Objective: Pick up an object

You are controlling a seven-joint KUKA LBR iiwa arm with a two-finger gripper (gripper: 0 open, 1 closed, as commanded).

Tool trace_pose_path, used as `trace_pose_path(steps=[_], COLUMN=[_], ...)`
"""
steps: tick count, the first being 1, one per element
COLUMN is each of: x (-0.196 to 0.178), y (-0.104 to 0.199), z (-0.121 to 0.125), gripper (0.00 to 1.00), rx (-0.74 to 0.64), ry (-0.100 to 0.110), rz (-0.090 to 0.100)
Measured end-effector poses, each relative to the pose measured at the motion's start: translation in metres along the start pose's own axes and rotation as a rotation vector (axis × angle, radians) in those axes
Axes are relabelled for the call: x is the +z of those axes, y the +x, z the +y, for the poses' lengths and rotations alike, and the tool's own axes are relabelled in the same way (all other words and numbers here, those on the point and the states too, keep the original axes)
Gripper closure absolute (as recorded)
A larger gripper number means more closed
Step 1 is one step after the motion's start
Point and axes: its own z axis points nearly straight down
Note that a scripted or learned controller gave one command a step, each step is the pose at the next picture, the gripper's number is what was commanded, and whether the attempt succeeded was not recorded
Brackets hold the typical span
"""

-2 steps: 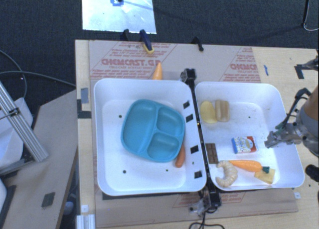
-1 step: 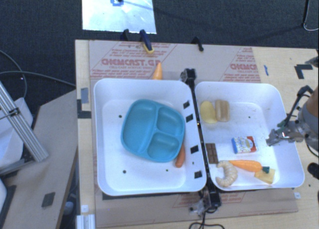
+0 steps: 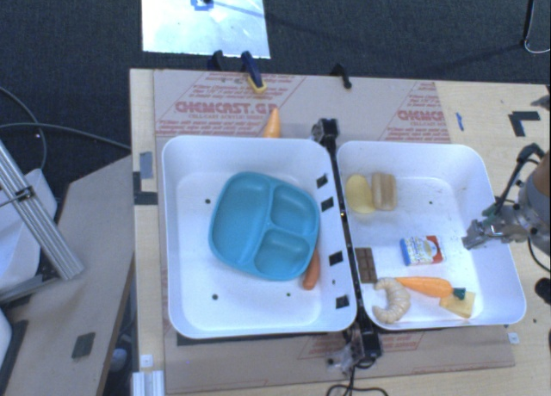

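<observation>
nearest the camera, along the front of the right bin (image 3: 495,181), lie a pale croissant (image 3: 393,298), an orange carrot (image 3: 425,286) and a yellow cheese wedge (image 3: 460,303), the carrot's tip touching the wedge. just behind them sit a brown chocolate bar (image 3: 365,264) close to the divider and a small blue-and-red carton (image 3: 421,250) near the middle of that bin. toward the back of the same bin a yellow lemon (image 3: 359,194) and a tan bread roll (image 3: 383,190) rest side by side, touching. the jaws (image 3: 482,235) hang over the right wall of this bin, well apart from the carton and holding nothing that can be seen; whether they are open or closed cannot be told at this angle. the left bin (image 3: 185,181) carries a blue divided plate (image 3: 263,225), tilted slightly, with a second carrot (image 3: 312,271) lying against its front right edge. another orange carrot tip (image 3: 272,122) pokes up behind the left bin on the cardboard-covered surface (image 3: 405,106). both bins stand side by side, joined by a black clipped seam.
</observation>
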Motion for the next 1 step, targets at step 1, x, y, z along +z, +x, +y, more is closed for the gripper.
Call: trace_pose_path(steps=[1], x=[-0.0106], y=[-0.0002], z=[0.0015], gripper=[1.00], rx=[-0.004], ry=[-0.003], rz=[-0.001])
